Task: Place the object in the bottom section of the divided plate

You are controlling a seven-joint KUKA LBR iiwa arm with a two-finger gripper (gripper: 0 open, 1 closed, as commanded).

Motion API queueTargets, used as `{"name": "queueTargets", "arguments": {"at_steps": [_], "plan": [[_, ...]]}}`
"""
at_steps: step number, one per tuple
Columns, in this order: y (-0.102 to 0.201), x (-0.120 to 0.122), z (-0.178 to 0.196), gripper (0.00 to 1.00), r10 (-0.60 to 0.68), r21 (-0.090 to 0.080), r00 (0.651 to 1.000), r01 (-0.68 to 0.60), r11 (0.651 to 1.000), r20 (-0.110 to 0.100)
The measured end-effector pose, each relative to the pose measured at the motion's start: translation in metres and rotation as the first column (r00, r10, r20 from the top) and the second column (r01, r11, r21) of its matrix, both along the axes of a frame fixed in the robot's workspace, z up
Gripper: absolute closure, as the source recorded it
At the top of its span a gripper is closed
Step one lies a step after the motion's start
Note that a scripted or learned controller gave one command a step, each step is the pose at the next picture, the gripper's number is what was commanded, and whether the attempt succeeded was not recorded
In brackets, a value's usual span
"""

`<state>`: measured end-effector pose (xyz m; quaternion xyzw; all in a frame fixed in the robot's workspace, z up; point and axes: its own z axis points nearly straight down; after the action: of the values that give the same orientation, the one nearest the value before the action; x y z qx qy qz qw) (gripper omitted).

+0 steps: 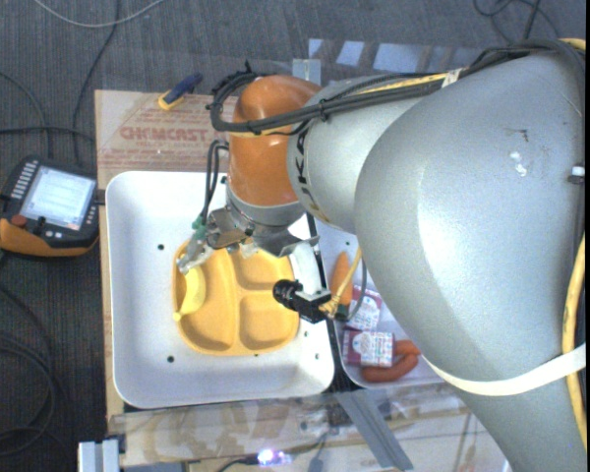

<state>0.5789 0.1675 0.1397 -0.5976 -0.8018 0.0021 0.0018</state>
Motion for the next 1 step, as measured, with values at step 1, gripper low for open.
{"name": "queueTargets", "arguments": {"at_steps": [1], "plan": [[0.0,0.0,0.0,0.0,0.0,0.0,1.0,0.0,1.0,0.0]]}}
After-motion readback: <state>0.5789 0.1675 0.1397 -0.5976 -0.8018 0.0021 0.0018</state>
